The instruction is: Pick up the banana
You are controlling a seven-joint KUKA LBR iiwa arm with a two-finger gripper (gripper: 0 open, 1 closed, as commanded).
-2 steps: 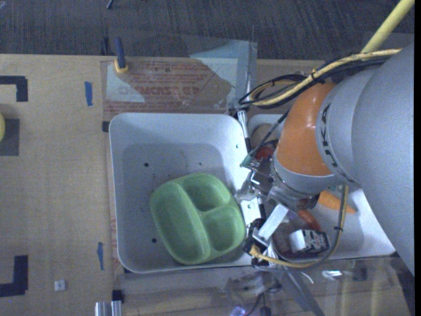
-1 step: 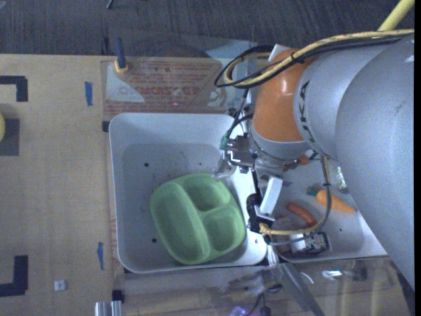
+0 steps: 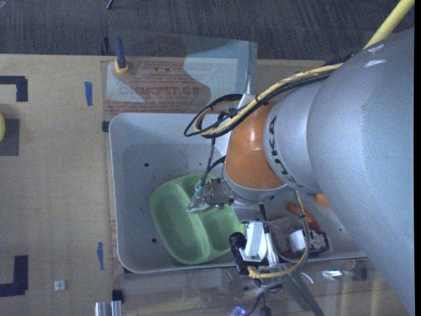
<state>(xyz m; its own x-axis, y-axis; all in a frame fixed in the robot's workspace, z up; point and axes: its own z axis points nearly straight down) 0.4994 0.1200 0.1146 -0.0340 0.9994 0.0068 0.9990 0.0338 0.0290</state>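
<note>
The grey arm (image 3: 368, 143) is seen nearest the lens, sweeping in from the right, its orange band (image 3: 247, 153) hung over the bin (image 3: 125, 176). A yellow cable (image 3: 296, 79) is looped along the arm. Below the band, the gripper (image 3: 199, 201) is lowered into the bin, right over the upper edge of a green object (image 3: 181, 226) that is lying against the bin's near wall. Whether the gripper is parted or closed cannot be told; nothing is seen grasped. Where the banana lies relative to it cannot be told either. Blue tape (image 3: 89, 92) is stuck on the bench (image 3: 52, 176).
</note>
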